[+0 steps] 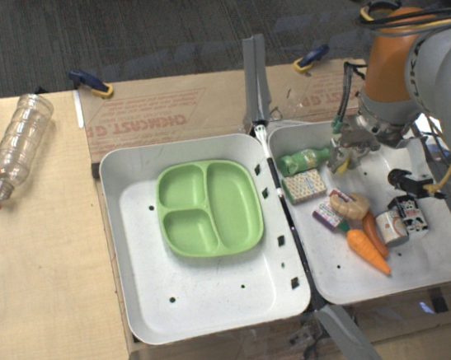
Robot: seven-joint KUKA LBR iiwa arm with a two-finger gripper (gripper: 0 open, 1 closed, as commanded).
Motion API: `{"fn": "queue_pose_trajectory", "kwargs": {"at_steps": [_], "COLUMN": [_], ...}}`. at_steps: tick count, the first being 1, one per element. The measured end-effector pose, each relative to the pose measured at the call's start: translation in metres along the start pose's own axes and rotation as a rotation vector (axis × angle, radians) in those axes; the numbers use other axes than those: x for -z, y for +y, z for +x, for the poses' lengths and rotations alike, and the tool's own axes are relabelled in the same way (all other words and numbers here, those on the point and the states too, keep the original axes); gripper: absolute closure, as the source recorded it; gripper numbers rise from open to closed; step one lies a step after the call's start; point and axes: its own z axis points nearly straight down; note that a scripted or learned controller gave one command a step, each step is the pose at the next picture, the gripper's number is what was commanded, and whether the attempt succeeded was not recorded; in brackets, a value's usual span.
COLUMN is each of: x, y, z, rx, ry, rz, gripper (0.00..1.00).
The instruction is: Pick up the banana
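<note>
Gripper (345, 152) is hanging low over the right bin (439, 274), close to its far edge and a little toward its left wall. The wrist is hiding its tips, so I cannot tell whether it is open or closed, and nothing is visibly held. A small yellow curve is poking out just below and left of it, touching or nearly touching it. I am taking that for the banana (337, 166), though most of it is lying hidden under the tool.

Neighbours are crowding the spot. A green bottle (302, 160) is lying just beside the banana toward the far-left corner. A patterned pad (304, 185) is sitting next to that against the left wall. A tan lump (351, 206) and a purple packet (327, 217) are resting near the middle, with a carrot (370, 251) pointing toward the near edge. In the left bin (144, 311) a green divided plate (209, 208) is occupying the centre, well apart from the work.

Judging by this, the step in hand is the descent and closing on the fruit. Doing it well probably means straddling the banana across its narrow width and staying off the bottle. The gripper should be going down close to the bin floor before closing, then lifting straight up, so the curved skin is not slipping out.
</note>
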Motion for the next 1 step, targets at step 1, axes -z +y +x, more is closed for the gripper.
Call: {"fn": "queue_pose_trajectory", "kwargs": {"at_steps": [1], "x": [0.1353], "y": [-0.0188], "z": [0.0620], "rx": [0.214], "ry": [-0.004], "rz": [-0.032], "gripper": [1.00]}}
